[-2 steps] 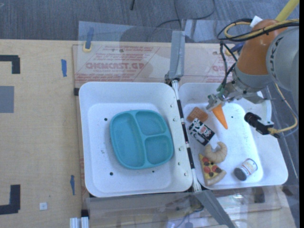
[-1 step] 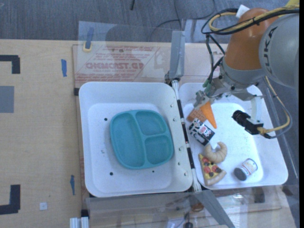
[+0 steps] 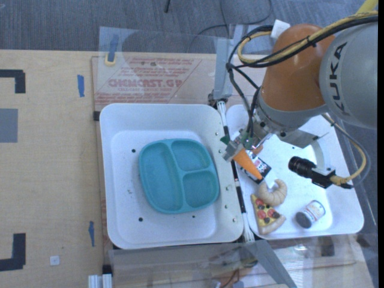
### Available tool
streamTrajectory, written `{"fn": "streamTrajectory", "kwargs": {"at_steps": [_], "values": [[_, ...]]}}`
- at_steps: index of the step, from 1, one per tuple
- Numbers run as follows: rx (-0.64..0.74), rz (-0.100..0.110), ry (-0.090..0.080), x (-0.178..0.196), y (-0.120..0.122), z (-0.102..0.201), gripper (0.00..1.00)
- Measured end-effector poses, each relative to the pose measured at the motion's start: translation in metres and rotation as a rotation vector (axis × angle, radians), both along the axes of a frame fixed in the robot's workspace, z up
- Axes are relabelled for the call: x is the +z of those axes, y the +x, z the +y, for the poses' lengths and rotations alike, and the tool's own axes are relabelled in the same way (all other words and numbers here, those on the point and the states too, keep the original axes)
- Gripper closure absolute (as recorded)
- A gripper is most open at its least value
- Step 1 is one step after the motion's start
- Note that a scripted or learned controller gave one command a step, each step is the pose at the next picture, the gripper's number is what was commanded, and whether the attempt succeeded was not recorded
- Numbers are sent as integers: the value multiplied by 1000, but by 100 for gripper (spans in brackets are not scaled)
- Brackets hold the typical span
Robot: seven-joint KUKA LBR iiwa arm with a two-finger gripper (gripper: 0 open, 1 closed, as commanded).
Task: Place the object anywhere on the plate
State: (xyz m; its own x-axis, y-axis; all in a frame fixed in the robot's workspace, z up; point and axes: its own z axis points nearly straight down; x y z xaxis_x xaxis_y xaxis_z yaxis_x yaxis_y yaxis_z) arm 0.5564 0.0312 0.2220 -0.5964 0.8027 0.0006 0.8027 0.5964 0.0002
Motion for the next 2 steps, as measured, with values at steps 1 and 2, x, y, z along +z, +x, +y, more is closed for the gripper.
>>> {"fn": "streamTrajectory", "kwargs": {"at_steps": [1, 2], "values": [[-113, -2, -1, -41, 25, 66, 100], [-114, -3, 0, -41, 25, 66, 0]]}}
